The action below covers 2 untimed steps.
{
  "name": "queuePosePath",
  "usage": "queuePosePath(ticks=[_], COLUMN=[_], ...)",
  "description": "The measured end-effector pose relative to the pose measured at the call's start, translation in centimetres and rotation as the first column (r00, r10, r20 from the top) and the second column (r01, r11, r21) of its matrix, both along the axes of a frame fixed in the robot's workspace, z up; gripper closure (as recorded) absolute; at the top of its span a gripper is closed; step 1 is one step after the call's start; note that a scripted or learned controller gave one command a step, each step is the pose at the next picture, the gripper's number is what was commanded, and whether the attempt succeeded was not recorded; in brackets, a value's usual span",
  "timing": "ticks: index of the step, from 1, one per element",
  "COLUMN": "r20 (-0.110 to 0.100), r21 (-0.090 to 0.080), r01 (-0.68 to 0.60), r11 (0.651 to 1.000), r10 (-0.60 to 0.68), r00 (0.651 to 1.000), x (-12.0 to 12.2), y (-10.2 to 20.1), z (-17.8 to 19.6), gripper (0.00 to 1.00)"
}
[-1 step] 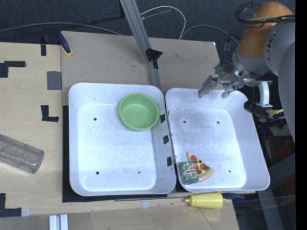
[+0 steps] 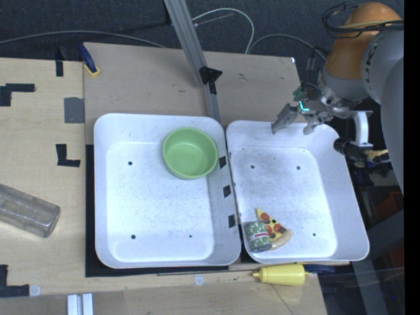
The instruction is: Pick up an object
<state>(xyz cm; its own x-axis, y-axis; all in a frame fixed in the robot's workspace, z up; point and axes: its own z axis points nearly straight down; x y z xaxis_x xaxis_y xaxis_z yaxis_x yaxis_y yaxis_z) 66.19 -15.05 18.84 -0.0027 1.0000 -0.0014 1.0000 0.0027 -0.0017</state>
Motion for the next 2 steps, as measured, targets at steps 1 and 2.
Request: queuePosePath(ticks=[1, 2], r20=[-0.004, -0.005], r21=[0.001, 0.001], r01=[0.0, 0.0], r11=[1.0, 1.0], r10=[0.0, 0.0], r00=[1.0, 1.0], x=[-0.5, -0.7], y=[0.5, 0.6], z=[-4.5, -10.0], gripper=[0.0, 0.0])
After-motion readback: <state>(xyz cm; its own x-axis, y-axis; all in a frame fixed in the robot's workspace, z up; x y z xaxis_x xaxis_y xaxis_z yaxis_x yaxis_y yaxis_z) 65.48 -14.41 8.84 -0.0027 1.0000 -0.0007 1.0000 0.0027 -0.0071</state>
